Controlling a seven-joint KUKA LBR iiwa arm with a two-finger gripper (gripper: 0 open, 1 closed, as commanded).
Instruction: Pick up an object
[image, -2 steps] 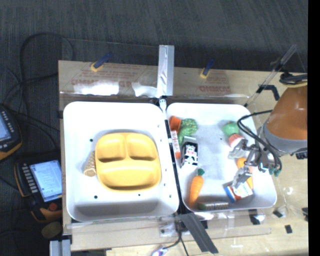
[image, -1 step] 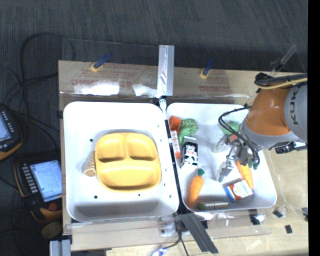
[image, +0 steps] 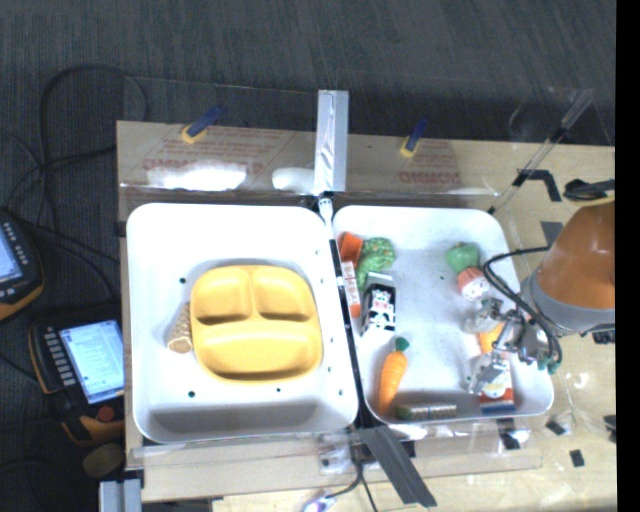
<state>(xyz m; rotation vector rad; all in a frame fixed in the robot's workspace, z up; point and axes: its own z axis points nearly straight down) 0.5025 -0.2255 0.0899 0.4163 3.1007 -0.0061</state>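
I see the gripper (image: 492, 352) low over the right bin (image: 430, 222), close to its right wall and front right corner, with black cables looping above it; whether it is spread or pressed together I cannot tell, as the metal parts blur against the items beneath. Just below it, against the front rim, lies an orange and blue item (image: 497, 396) whose print I cannot read. A strawberry toy (image: 471, 283) and a green toy (image: 462, 257) sit near the right wall behind the gripper. The middle of this bin is bare, offering the most room. Along the left wall are a green plush (image: 376, 254), a cow-patterned carton (image: 378, 307) and an orange packet (image: 349, 270), crowded together. A carrot toy (image: 392, 370) leans toward the front, with a dark bar (image: 427, 409) along the front rim. In the left bin (image: 150, 300) a yellow divided plate (image: 256, 321) fills the centre, an ice cream cone (image: 180, 328) tucked at its left edge.
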